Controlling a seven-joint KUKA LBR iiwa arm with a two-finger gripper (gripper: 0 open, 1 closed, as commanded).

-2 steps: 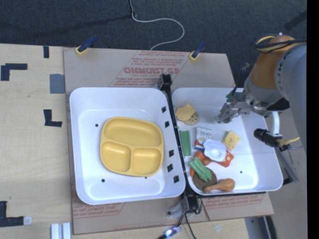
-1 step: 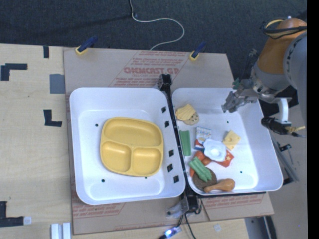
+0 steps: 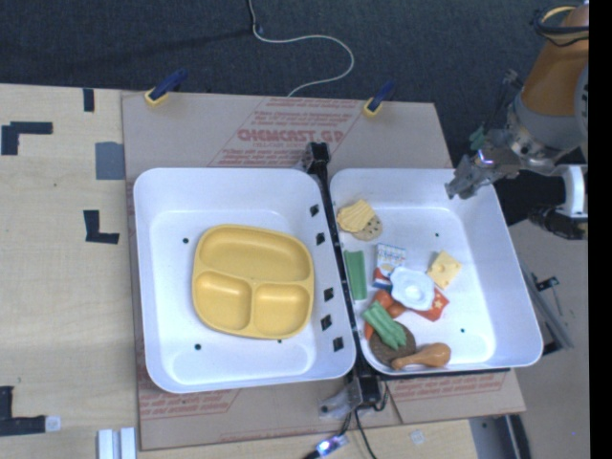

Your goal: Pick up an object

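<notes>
The arm is seen at the upper right, grey with an orange band, angled down and leftward toward the right bin. The end effector is positioned over the bin's far right corner, at the rim, well apart from the objects inside; nothing is seen between its fingers, and open or closed cannot be told from this view. The objects are clustered on the left side of the right bin: a cookie near the divider at the top, a green stick below it, a small printed packet, a white cup resting on a red wrapper, a yellow cheese cube to their right, green leafy pieces and a brown drumstick at the near edge on a dark round piece. The left bin is occupied by a yellow divided tray, lying flat near its middle. Both bins are set side by side on a cardboard sheet with red print, held by two blue-yellow clamps at the far edge. The cardboard lies on a light wood table marked with dark tape pieces. Dark carpet is seen beyond, crossed by a white cable.
</notes>
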